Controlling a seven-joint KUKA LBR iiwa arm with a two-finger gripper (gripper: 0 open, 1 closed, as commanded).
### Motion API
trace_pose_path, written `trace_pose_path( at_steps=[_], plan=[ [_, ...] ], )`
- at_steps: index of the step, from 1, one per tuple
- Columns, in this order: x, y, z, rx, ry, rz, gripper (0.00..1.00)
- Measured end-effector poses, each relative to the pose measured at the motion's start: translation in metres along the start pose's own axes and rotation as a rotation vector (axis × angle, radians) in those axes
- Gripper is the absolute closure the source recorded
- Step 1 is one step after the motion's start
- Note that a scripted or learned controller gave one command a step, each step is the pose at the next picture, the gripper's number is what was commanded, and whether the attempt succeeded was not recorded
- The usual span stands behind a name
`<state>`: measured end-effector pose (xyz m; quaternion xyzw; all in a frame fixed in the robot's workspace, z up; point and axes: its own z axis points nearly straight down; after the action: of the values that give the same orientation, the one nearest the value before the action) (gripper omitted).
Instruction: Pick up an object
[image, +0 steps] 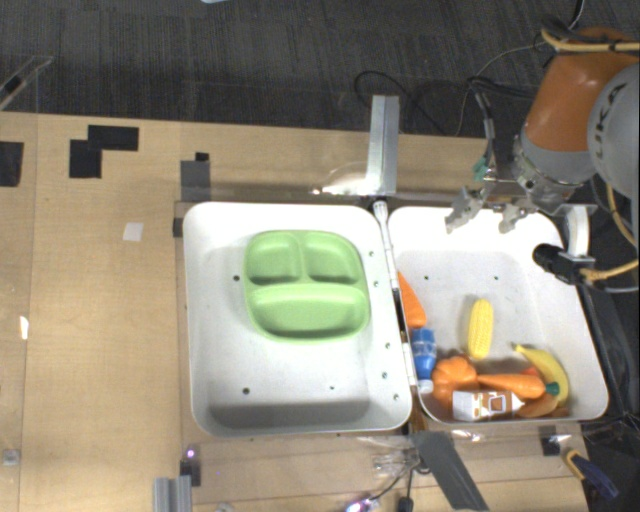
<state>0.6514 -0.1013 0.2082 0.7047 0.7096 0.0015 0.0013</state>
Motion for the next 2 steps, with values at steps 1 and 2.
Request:
trace_pose_path(
  at_steps=[1, 2],
  plan=[
    [-0.015, -0.051, 0.117, -0.002, 0.0, -0.122, 0.0],
    [-0.029, -0.1, 0.117, -0.01, -0.003, -0.156, 0.0]
  ],
)
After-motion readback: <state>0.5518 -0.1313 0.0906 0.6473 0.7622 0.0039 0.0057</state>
